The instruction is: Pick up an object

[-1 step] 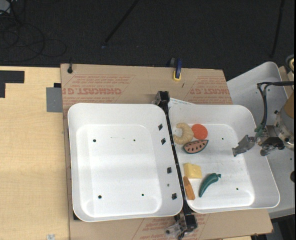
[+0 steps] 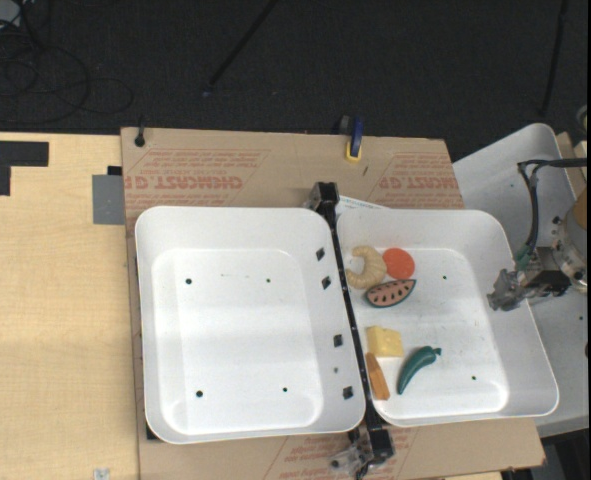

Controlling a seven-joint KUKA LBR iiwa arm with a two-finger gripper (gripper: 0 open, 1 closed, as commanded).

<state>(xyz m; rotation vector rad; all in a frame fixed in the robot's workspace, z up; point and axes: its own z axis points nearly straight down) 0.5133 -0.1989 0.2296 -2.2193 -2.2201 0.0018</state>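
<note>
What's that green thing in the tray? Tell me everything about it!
The green pepper looks like a smooth plastic toy chili, dark teal-green, fat at one end and tapering to a curved tip. It lies flat and slanted on the floor of the right bin, near its front. Nothing touches it; the yellow block sits just beside it.

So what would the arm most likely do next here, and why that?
Probably swing left, in over the right bin. The gripper sits at that bin's right rim, while the toys, such as the green pepper and watermelon slice, lie toward its left side, out of its grasp.
</note>
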